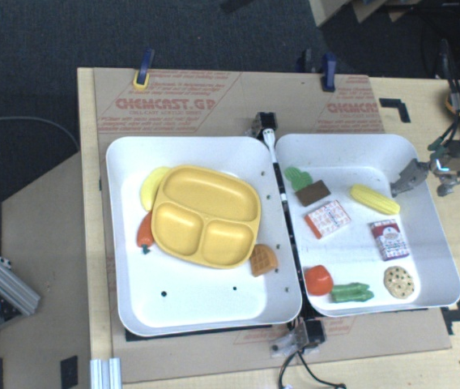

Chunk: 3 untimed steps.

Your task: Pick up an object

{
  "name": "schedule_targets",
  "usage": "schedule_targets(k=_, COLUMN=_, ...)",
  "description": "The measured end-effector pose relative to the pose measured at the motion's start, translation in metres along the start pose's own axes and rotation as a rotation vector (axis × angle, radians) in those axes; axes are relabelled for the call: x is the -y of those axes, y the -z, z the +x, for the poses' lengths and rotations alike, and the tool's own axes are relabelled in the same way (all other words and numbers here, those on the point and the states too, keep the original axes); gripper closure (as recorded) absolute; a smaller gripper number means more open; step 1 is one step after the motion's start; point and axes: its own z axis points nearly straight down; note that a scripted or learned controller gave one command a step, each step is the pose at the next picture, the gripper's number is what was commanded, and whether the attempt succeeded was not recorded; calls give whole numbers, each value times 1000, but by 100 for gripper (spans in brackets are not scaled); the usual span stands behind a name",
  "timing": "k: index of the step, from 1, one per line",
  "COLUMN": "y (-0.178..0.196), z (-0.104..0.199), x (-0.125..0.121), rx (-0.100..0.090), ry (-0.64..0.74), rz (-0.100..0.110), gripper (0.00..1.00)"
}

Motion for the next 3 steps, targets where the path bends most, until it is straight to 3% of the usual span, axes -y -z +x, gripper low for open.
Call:
schedule_targets(k=1, y=8, z=0, x=-3, rx=4, ry=4, rz=-14, gripper=0)
schedule_targets(k=3, y=-107, z=-6, x=-6, rx=0, ry=4, rz=-7, gripper=0)
